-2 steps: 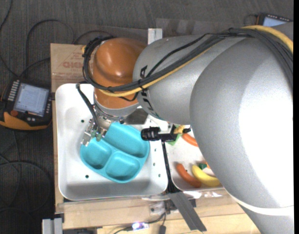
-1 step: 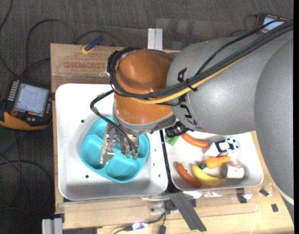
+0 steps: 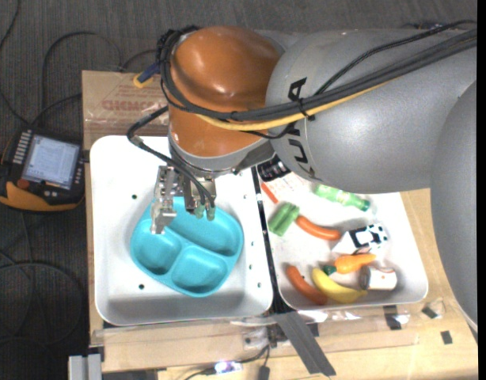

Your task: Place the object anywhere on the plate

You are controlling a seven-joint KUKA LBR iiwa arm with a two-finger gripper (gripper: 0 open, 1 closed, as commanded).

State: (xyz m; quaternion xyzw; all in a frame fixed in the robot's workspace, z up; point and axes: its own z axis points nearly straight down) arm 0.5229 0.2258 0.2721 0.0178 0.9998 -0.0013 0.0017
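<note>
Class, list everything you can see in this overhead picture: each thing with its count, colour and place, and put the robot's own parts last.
plate: 1, blue with three sections, in the left bin
left bin: 1, white, left half of the bench
right bin: 1, white, right of the left bin
carrot: 1, orange with a green top, upper part of the right bin
banana: 1, yellow, front of the right bin
green bottle: 1, green, back of the right bin
handheld screen unit: 1, black and orange, on the floor left of the bench
arm: 1, grey with an orange band, reaching in from the right
claw: 1, metal, over the plate's back edge, nothing visible between its fingers
</note>
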